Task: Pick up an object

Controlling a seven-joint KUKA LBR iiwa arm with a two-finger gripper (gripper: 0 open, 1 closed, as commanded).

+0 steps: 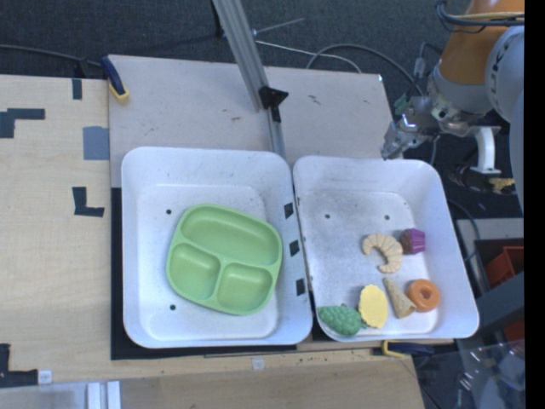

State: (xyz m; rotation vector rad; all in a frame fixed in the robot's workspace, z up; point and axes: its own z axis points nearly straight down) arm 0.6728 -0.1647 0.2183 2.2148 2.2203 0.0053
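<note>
The right bin point(341, 177) holds several toy foods near its front right: a tan croissant point(384, 250), a purple piece point(413, 241), an orange doughnut point(423, 295), a tan cone point(397, 298), a yellow piece point(372, 306) and a green broccoli point(341, 319). My gripper point(397, 139) hangs just beyond the bin's far right corner, well away from the foods, with nothing seen in it.
The left bin point(140, 194) carries a green divided plate point(225, 259). A slanted metal pole point(243, 45) ends at a black clamp between the bins' far edges. Cables lie behind the bench.
</note>
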